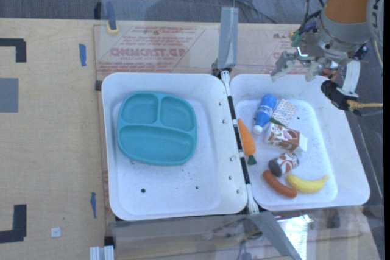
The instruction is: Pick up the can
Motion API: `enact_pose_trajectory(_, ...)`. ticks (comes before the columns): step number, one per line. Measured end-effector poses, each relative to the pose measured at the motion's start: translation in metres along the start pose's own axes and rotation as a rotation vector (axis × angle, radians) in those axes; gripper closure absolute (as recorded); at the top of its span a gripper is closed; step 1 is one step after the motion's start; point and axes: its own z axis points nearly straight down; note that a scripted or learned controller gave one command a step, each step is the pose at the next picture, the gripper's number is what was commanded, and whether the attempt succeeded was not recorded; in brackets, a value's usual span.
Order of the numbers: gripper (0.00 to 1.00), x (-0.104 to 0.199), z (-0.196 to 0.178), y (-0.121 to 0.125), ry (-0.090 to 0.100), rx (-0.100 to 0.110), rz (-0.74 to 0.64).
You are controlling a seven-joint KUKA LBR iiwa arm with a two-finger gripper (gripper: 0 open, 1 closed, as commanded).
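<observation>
The can point(284, 162) is small, with a red, white and brown label, and lies on its side in the right bin point(341, 149), toward the front. A sausage point(279, 184) and a banana point(308, 182) lie just in front of it, and a carton point(285, 138) lies just behind it. My gripper point(297, 69) hangs over the back edge of the right bin, well behind and above the can. Its fingers point(280, 68) are spread open with nothing between them.
In the right bin there are also a blue bottle point(265, 111), a checkered packet point(284, 111) and a carrot point(246, 138) along the left wall. The left bin point(116, 192) holds a blue divided plate point(157, 128). A black cable point(341, 97) hangs by the arm.
</observation>
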Motion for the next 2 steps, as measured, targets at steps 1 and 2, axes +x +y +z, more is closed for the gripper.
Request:
enact_pose_trajectory(1,0.00,-0.034,0.143,-0.057,-0.001,-0.007,-0.043)
enact_pose_trajectory(2,0.00,-0.100,0.153,0.008,0.010,0.007,-0.035)
